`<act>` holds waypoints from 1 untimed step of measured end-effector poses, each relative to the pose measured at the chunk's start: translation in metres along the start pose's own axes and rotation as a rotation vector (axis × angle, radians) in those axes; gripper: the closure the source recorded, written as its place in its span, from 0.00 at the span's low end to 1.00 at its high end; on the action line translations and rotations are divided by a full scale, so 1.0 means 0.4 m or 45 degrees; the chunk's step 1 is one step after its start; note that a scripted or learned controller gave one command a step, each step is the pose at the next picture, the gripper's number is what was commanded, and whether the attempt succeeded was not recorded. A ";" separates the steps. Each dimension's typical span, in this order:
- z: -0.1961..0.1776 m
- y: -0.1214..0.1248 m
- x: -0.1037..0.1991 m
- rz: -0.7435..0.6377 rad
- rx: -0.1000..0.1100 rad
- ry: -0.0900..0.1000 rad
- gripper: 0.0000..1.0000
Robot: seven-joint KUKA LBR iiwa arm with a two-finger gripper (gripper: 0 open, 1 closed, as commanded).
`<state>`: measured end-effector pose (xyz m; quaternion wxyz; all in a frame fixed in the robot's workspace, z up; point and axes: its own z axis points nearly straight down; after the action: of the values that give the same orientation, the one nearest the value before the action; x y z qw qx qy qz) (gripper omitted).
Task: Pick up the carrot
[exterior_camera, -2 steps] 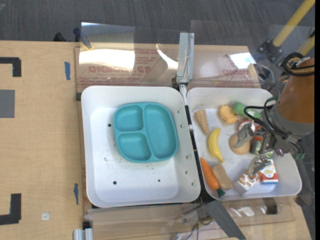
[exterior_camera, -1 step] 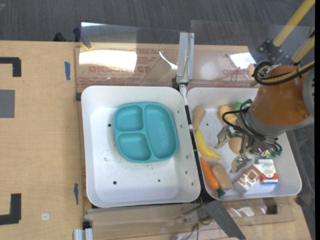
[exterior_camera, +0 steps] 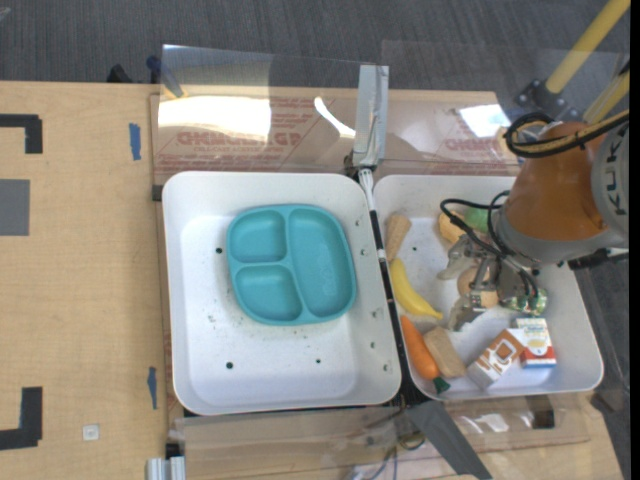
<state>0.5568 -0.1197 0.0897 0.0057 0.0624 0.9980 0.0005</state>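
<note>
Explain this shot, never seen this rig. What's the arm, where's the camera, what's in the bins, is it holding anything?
One fixed camera looks down at a slant on a bench with two shallow white bins. The grey arm with the orange band is a KUKA iiwa reaching in from the right; its two-finger gripper hangs over the right bin.

The left bin holds a teal divided plate. The right bin holds toy food: a banana, the carrot near the bin's front left corner, a bread-like piece, a tan piece beside the carrot, and two small cartons.

I see nothing between the fingers; whether they are open is unclear.
</note>
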 end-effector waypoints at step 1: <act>0.000 -0.088 0.020 0.421 0.002 -0.001 0.00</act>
<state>0.5444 -0.1536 0.0893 0.0058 0.2256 0.9742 0.0007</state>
